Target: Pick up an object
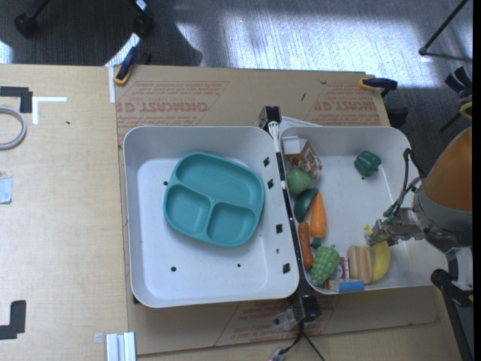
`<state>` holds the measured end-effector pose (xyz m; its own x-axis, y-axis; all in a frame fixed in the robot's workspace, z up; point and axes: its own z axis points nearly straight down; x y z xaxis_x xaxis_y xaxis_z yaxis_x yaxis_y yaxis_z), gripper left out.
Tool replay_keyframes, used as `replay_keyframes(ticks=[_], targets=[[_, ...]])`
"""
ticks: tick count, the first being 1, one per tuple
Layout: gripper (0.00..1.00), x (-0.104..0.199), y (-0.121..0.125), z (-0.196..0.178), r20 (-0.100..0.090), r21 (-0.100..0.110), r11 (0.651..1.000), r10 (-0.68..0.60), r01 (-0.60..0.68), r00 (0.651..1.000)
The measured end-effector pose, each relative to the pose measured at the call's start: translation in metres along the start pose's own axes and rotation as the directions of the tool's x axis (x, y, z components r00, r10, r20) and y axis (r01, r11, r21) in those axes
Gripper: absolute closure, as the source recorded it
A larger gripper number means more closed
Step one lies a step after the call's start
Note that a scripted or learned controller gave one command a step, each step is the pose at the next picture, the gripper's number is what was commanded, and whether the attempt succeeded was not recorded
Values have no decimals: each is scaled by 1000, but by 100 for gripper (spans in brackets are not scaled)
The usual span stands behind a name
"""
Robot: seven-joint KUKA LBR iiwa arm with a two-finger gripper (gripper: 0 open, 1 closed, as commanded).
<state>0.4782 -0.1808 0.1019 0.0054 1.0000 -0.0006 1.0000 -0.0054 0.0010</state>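
Claw (379,234) low in the right bin (391,147), just above the banana (382,260)

Whether it is spread or pinching cannot be told; cardboard (173,100) on the desk (56,224) bears reversed red print, not readable.

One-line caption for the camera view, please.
Arm's gripper over the banana in the right bin of toy food; teal tray in the left bin.

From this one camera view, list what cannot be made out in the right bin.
- Hand: its tip is small and crowded by cables, so what it does over the banana is unclear.
- Arm: cut off by the right edge.
- Small packet at the divider: too blurred to identify.
- Blue item by the front wall: partly hidden under the hot dog.
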Motion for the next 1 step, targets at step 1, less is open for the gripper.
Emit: replay_keyframes(ticks=[1], targets=[[100, 53, 0, -87, 0, 1, 1000, -6, 6, 1000]])
